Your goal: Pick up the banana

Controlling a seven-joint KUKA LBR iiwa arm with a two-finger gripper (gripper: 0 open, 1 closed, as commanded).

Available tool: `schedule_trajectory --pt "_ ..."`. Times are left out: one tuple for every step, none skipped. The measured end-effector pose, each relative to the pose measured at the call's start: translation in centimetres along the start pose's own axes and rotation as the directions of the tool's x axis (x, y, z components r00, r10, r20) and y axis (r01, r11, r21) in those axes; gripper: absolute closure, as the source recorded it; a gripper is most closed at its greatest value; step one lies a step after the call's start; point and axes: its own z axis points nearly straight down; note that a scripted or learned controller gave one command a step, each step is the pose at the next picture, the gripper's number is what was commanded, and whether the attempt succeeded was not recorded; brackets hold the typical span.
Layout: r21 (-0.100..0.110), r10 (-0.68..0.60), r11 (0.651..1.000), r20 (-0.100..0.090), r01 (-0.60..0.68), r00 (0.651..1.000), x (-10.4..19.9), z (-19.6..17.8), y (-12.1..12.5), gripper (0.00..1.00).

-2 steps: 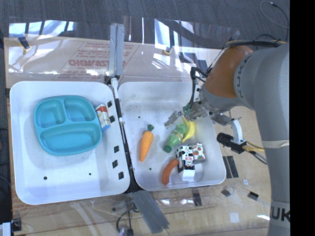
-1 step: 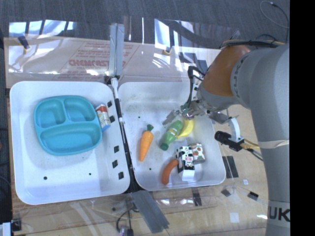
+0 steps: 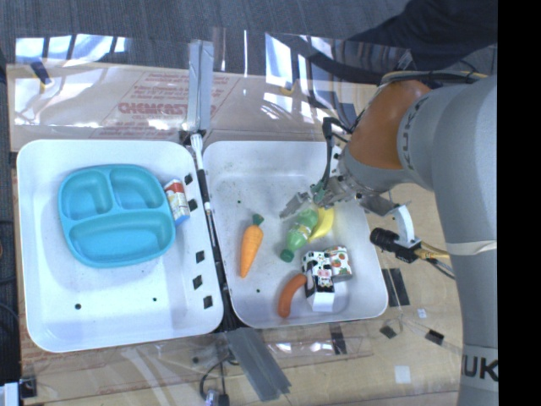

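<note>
Grey pincer [image 3: 314, 197]: low over the right bin [image 3: 254, 163], just above the banana; grip state unclear.
Banana [image 3: 323, 222]: right bin, touching a green bottle [image 3: 297, 236].
Carrot [image 3: 250, 245]: left of the bottle.
Blue plate [image 3: 114, 213]: left bin [image 3: 42, 252].

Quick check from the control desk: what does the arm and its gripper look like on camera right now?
The arm is thick, smooth and light grey, with a glossy orange band above the wrist and dark lettering near its base. Thin black cables loop around the wrist. The gripper is small, of dark grey metal.
</note>
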Motion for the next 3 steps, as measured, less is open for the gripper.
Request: schedule_trajectory --pt "0.003 -0.044 0.999 -0.002 0.044 0.999 0.2 0.1 -0.8 0.0" --pt "0.006 -0.048 0.999 -0.002 0.048 0.999 0.3 -0.8 -0.8 1.0" --pt "0.006 -0.051 0.999 -0.002 0.051 0.999 0.3 -1.8 -0.7 1.0"
